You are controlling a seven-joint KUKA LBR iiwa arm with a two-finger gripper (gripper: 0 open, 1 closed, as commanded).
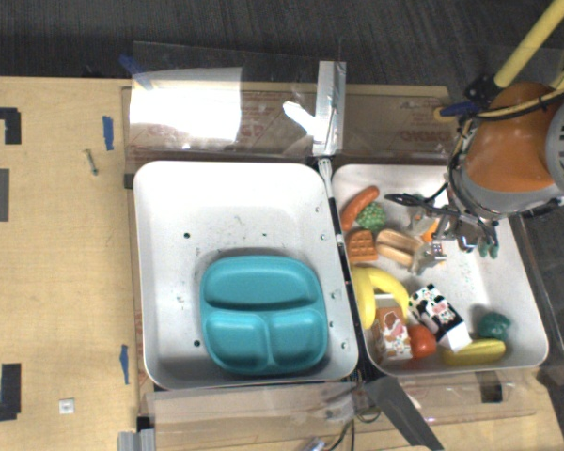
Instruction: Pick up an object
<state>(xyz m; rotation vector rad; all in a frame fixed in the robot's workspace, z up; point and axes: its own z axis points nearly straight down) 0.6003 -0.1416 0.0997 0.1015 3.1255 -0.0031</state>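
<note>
Listing from the near edge: teal divided tray low in the left bin. Right bin, near end: yellow piece, dark green piece, tomato, cow-patterned block, banana. Farther: hot-dog bun, waffle, broccoli, sausage. Gripper just beside the bun, nothing seen held; whether open or closed cannot be told. Orange-banded arm above.

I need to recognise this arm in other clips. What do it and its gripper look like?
The arm is grey with a rounded orange band above the wrist. Yellow and blue cables run along it. The gripper is small, dark metal, with orange and teal bits.
</note>
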